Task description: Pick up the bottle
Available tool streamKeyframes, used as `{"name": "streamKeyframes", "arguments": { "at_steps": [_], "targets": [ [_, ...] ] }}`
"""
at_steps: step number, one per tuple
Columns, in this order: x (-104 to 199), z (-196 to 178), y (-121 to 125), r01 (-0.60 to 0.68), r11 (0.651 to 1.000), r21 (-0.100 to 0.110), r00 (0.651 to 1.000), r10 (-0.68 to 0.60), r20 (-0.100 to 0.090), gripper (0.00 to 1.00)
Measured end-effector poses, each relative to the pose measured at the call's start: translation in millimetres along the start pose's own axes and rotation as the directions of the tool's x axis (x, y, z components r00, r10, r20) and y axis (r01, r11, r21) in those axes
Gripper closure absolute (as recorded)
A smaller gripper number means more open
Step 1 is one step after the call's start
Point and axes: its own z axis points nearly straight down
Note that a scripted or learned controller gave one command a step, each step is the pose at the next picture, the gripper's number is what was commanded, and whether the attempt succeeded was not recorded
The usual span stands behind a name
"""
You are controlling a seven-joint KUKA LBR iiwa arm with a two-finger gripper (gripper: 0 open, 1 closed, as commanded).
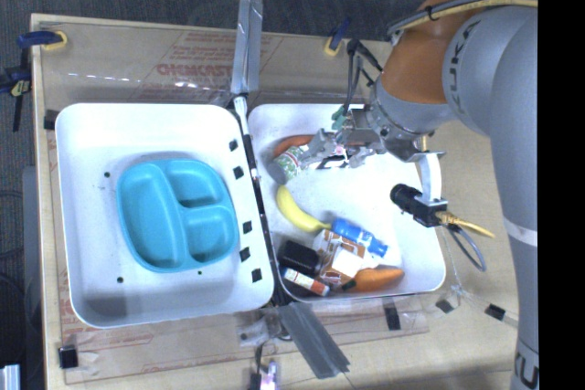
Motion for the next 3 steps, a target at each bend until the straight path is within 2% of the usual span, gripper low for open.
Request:
{"name": "streamKeyframes", "arguments": {
  "at_steps": [1, 2, 3],
  "targets": [
    [-47, 63, -46, -0.043, 0.999, 0.000, 0.999, 0.043, 0.000, 0.00],
    [-67, 118, -78, -0.186, 0.982, -0.011, 0.982, 0.186, 0.001, 0.00],
    [-67, 109, -78, -0.182, 0.983, -0.010, 0.983, 0.182, 0.002, 1.00]
  ]
}}
